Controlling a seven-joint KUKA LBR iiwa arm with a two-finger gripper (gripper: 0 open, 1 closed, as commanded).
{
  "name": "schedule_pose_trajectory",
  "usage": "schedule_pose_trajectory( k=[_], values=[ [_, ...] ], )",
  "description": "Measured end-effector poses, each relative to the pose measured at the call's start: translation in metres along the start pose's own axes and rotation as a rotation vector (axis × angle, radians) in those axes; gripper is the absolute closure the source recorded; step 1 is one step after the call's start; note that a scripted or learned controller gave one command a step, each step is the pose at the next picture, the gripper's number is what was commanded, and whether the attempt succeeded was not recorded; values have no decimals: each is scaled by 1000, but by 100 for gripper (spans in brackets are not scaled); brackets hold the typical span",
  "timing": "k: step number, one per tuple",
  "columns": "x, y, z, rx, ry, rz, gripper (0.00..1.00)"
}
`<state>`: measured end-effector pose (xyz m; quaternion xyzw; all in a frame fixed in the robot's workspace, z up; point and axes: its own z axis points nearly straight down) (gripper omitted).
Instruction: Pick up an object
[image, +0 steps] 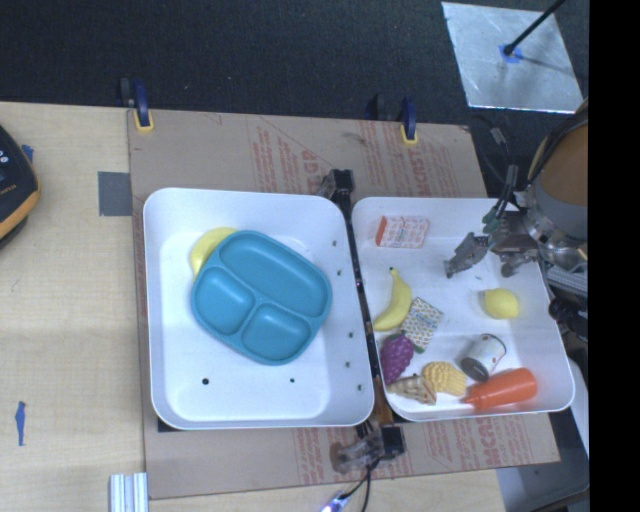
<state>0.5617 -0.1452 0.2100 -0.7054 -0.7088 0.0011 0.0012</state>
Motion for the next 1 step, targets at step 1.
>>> schedule_pose_trajectory(
  k=[1],
  values=[
    [33, 14, 60, 2, 0, -1, 0]
  ],
)
